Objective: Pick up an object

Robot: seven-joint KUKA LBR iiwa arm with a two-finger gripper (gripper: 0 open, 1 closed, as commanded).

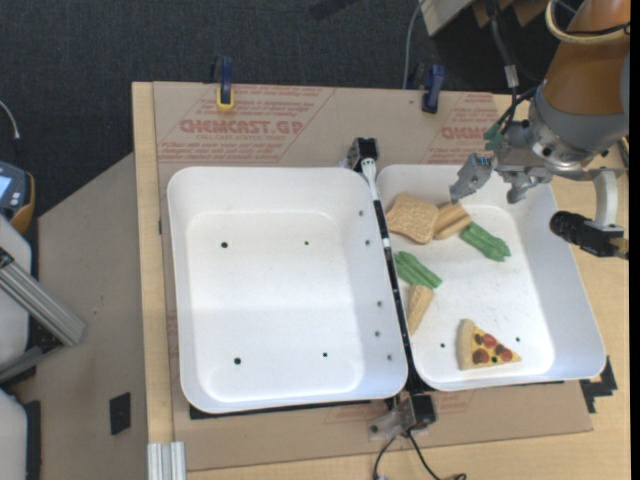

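In the upper right of the frame the gripper (pixel 495 180) hangs over the far edge of the right bin (pixel 570 308), its two grey fingers spread wide with nothing between them. Below it lie toy foods — a tan, square bread slice (pixel 411 217), a smaller tan piece (pixel 451 220), perhaps a bun, two green pods (pixel 486 241) (pixel 417 269), and a pizza wedge (pixel 484 346) with red dots. The left bin (pixel 190 268) is smooth white plastic.
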